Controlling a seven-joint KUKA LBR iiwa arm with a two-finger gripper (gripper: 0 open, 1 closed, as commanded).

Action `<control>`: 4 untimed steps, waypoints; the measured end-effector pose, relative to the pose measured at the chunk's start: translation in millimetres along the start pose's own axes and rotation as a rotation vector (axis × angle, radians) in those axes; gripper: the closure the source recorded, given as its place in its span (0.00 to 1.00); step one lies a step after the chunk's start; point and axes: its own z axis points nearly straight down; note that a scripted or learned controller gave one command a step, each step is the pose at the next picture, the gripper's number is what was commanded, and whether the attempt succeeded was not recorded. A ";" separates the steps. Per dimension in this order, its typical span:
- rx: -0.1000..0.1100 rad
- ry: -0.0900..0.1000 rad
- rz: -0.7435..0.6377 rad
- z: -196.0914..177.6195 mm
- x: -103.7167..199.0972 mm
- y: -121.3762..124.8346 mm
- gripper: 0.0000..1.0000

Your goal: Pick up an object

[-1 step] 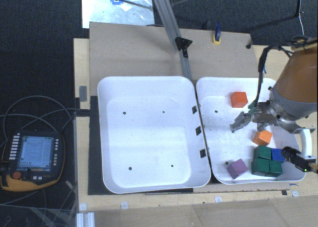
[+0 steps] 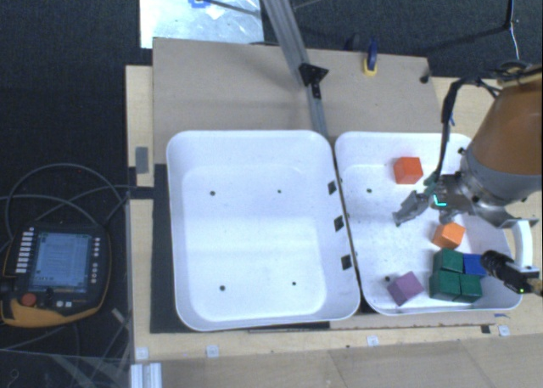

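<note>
The arm (image 2: 509,144) comes in from the right edge, its orange band showing above the grey wrist, and the gripper (image 2: 409,210) hangs over the right bin (image 2: 365,157), roughly in its middle, with its grey fingers (image 2: 413,205) pointing left toward the divide between the two bins; whether they are spread or closed I cannot tell at this angle, and nothing can be seen between them. The right bin holds all the loose objects: an orange-red cube (image 2: 407,170) sits toward the far side, just up from the gripper and apart from it; a smaller orange cube (image 2: 449,234) lies just below and right of the fingers, close to the wrist; a cluster of green blocks (image 2: 447,276) sits in the near right corner with a blue block (image 2: 473,265) pressed against it; and a purple cube (image 2: 405,287) rests near the front wall, a little left of the green cluster. The left bin (image 2: 254,229) sits beside it, sharing the middle edge (a few small dark clips mark that seam). Both bins rest on the bench (image 2: 246,81), and a teach pendant (image 2: 55,276) with a lit screen lies off to the left on the dark floor, its cables looping around it
</note>
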 end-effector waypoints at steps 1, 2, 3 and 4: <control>0.006 0.001 0.000 55.0 10.0 2.1 0.00; 0.005 0.000 0.001 104.8 1.6 7.0 0.00; 0.003 0.000 0.000 121.7 1.7 7.3 0.00; -0.001 0.000 -0.001 110.0 1.6 8.5 1.00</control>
